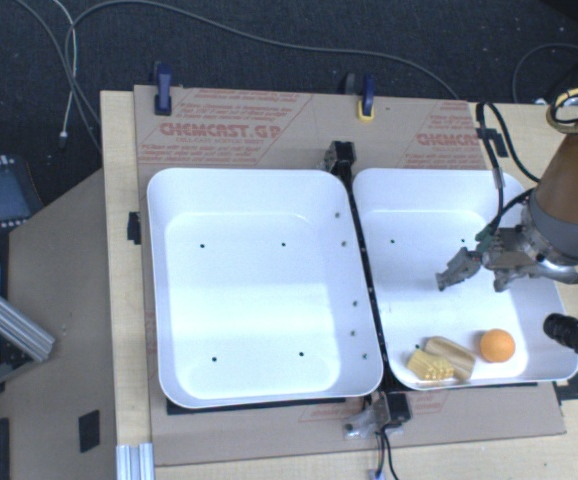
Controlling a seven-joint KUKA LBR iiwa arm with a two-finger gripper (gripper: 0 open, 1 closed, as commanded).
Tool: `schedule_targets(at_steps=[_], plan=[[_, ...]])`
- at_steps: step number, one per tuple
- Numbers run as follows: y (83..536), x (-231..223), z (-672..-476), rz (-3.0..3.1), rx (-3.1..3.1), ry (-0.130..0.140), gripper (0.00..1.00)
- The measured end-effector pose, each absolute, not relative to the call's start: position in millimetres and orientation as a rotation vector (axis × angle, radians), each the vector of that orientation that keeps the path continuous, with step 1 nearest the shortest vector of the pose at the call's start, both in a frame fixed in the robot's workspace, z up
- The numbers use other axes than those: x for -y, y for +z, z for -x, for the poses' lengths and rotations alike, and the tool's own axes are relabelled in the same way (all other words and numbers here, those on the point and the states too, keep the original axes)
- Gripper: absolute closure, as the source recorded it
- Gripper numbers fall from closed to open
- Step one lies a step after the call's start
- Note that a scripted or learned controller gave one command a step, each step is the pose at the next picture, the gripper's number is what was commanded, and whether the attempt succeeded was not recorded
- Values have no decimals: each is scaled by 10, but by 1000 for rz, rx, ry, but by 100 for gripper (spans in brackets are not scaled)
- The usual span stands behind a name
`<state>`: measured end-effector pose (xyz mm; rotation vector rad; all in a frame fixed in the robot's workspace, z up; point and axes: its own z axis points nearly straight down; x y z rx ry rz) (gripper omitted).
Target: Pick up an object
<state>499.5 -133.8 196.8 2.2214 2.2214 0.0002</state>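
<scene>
- The gripper hangs over the right bin, its two fingers spread apart with nothing between them.
- An orange ball lies near the bin's front edge, below the gripper and apart from it.
- Just left of the ball, a tan bread-like piece touches a yellow corn cob.
- The left bin sits beside it.

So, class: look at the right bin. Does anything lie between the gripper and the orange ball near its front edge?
Nothing visible does. The gripper hangs over the middle of the right bin, and bare white floor separates it from the orange ball. The corn cob and tan piece lie left of the ball, off that line.
</scene>
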Motion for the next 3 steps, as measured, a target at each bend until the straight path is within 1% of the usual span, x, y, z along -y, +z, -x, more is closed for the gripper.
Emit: schedule_targets(at_steps=[1, 2, 3], plan=[[2380, 1197, -5480, -2216, -2222, 4, 0], [1858, 733, -4843, -2222, -2228, -4, 0], [1878, 785, -4809, -2262, -2181, 0, 0]])
